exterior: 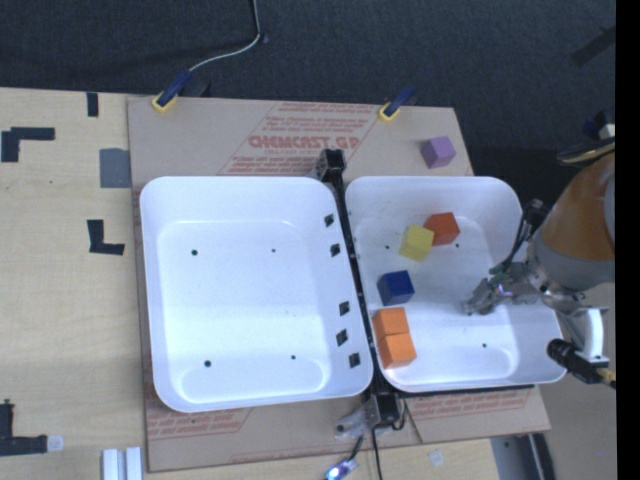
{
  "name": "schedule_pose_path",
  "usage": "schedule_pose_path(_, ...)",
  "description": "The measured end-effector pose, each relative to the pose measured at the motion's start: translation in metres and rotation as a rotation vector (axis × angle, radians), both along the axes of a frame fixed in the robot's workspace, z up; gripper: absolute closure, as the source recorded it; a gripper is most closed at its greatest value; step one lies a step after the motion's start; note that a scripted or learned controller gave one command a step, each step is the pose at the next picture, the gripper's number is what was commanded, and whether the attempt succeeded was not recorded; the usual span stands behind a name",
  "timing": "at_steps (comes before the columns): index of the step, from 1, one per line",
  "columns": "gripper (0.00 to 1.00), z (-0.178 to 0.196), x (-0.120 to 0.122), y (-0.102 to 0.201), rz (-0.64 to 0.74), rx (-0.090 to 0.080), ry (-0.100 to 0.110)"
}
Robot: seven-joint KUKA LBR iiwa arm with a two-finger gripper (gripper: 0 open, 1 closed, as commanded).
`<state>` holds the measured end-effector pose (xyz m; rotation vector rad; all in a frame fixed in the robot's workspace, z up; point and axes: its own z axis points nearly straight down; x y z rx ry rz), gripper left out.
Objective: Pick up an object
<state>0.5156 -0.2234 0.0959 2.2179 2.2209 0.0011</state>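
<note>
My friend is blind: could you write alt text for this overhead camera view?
A robot gripper hovers low in the right white bin, near a yellow block, blue block and two orange blocks. A purple block lies on the cardboard outside.

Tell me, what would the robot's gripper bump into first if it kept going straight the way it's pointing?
Probably nothing soon: the gripper points left across bare floor of the right bin. Farther along sit the orange block and blue cube, though height is unclear.

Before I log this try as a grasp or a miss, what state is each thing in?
end effector: low in right bin, holding nothing visible
yellow block: loose, tilted, beside red block
red block: loose
blue block: loose
orange block: against bin divider
purple block: outside bins, on board
</note>
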Motion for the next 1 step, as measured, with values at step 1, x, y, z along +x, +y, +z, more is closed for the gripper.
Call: schedule_pose_path(1, 1.0, 0.009, -0.0002, 0.0008, 0.0, 0.001, 0.002)
